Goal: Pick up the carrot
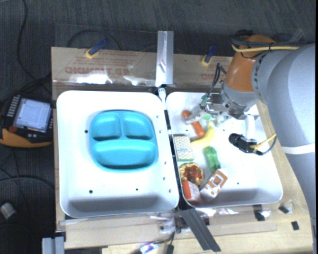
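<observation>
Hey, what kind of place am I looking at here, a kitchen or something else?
Probably a robot lab bench, not a kitchen: a grey robot arm reaches over two white bins, toy food like a carrot lies in one, and cables trail across the carpet.

Gripper (211, 110) hovers beside carrot (197, 127) (right bin (254, 189)).

- The shallow white left bin (69, 157) and the shallow white right bin (254, 179) sit side by side on the bench.
- A blue three-part plastic tray (123, 140) lies in the left bin.
- In the right bin, a small orange carrot (197, 127) lies near the back, just beside a yellow banana-shaped toy (204, 136).
- A green oblong toy (210, 156) lies in front of the banana toy.
- The two-finger gripper (211, 106) hangs over the right bin's back, just behind the carrot.
</observation>
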Motion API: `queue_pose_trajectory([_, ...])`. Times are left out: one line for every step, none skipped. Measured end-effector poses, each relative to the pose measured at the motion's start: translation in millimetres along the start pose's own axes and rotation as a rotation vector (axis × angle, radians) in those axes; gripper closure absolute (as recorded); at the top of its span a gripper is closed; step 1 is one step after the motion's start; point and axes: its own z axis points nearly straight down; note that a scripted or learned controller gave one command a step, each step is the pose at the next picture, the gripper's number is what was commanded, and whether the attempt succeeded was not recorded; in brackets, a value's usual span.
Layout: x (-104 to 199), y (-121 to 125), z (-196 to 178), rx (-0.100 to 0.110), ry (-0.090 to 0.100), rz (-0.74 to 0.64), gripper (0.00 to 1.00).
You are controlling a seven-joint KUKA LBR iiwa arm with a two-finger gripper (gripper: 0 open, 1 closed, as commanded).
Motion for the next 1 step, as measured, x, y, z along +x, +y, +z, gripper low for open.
queue_pose_trajectory([35.3, -50.8, -94.4, 0.009, 0.0, -0.012, 0.0])
